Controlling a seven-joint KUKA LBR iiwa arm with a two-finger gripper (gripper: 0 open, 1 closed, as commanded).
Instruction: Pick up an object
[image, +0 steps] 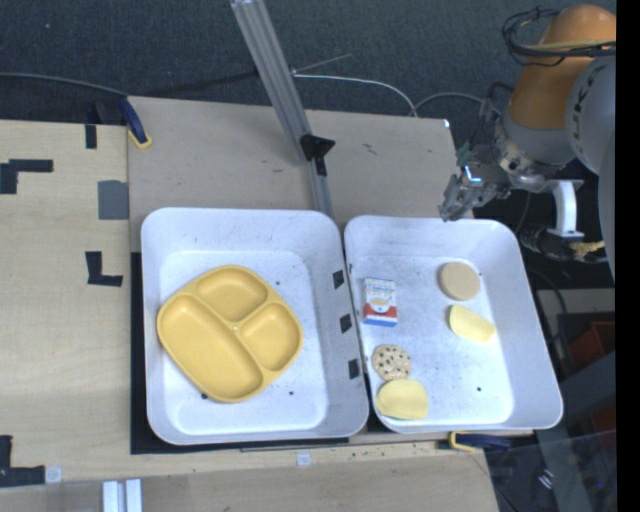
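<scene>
A yellow divided plate (230, 330) is lying in the left bin (160, 235), while the right bin (505, 240) is holding a small carton (379, 301), a cookie (391, 360), two yellow pieces, and a tan round disc (460, 280). The pincer (456, 200) is hanging over the right bin's far rim, and whether it is released or clenched I cannot tell. The disc is sitting nearest, just toward the near side of the pincer, so a short drop forward looks likely.
</scene>
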